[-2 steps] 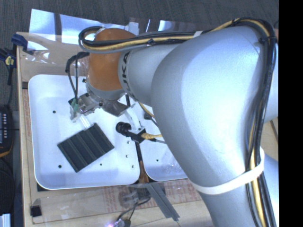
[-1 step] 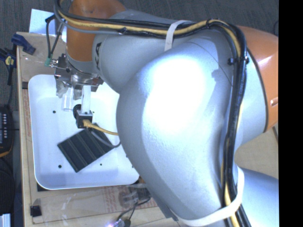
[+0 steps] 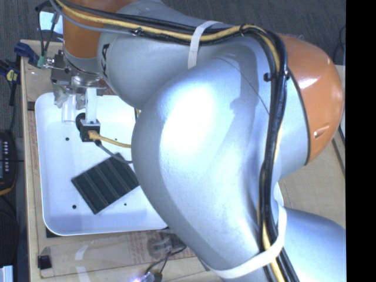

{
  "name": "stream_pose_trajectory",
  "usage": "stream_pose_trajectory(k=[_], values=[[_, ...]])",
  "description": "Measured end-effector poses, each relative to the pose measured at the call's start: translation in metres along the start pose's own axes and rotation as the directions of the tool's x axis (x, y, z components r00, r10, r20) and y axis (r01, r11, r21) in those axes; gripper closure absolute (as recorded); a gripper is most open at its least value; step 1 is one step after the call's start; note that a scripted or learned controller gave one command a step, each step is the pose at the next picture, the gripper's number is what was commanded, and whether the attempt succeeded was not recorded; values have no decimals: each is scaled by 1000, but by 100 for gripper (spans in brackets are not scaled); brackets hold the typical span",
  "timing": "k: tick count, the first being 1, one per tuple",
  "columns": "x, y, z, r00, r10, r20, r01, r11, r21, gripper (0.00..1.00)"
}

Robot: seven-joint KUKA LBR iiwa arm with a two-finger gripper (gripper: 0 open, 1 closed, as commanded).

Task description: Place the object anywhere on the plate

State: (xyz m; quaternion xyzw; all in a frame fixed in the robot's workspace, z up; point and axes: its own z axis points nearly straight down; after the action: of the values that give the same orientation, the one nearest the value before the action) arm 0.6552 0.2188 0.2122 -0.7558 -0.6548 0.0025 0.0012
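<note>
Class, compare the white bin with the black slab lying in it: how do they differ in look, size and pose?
The white bin is smooth, while the black slab is ribbed. The bin is far larger and holds the slab. The bin has raised walls, while the slab lies flat on its floor, turned askew to those walls. Both are roughly rectangular.

A flat black slab (image 3: 106,184) with thin lines running along its top is lying turned at a slant on the floor of the white bin (image 3: 47,157), sitting apart from the gripper (image 3: 75,107), nearer the bin's front edge.
</note>
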Motion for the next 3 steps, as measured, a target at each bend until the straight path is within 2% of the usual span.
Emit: stream_pose_trajectory(k=[3], values=[[9,-6,-27,999,-40,6,40,999,13,100]])
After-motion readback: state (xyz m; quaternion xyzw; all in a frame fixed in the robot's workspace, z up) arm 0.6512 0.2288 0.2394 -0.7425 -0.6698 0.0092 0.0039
